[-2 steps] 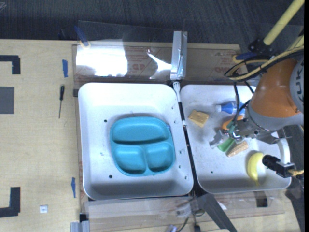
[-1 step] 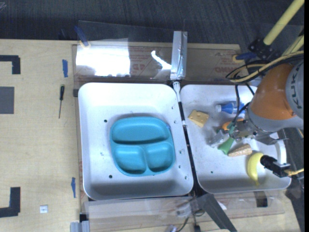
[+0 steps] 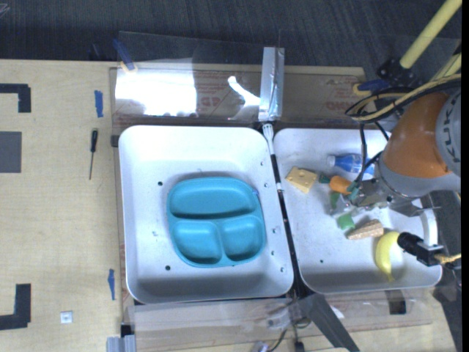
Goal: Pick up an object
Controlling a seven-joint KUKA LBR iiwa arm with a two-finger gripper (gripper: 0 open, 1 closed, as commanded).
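end effector (image 3: 359,195): hovering low in the right bin (image 3: 315,259), grip state unreadable, cannot tell.
targets: orange piece (image 3: 338,184) and green piece (image 3: 345,221) lying just beside it; wood block (image 3: 364,230) and banana (image 3: 385,254) sitting nearer the front wall.
risk: items are crowding together, so it's likely nudging neighbours or closing on nothing.
left bin: holding blue divided tray (image 3: 215,220).

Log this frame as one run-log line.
arm: over right white bin | gripper: low among small items | yellow banana: on bin floor | blue divided tray: left bin
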